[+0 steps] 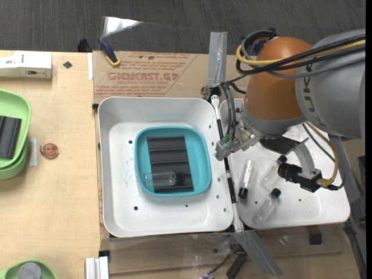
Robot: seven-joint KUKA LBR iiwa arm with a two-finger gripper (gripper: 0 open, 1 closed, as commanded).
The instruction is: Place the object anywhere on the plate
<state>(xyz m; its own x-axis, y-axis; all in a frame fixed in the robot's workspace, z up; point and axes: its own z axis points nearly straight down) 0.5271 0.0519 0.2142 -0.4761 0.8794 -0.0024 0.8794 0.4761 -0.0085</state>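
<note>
Right bin (325,211), nearest: 2 clear vials (246,179) lay loose on its floor. Left bin (116,214): teal plate (200,156) carried a dark ridged block and 1 clear vial (160,180) at its near edge, so placement looked done. Gripper (228,147) hung over the divider; whether it was open or closed could not be told.

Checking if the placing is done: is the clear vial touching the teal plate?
Touching. The camera view shows the clear vial lying inside the teal plate, resting on the plate's dark ribbed insert near its front edge, no gap around it.
</note>
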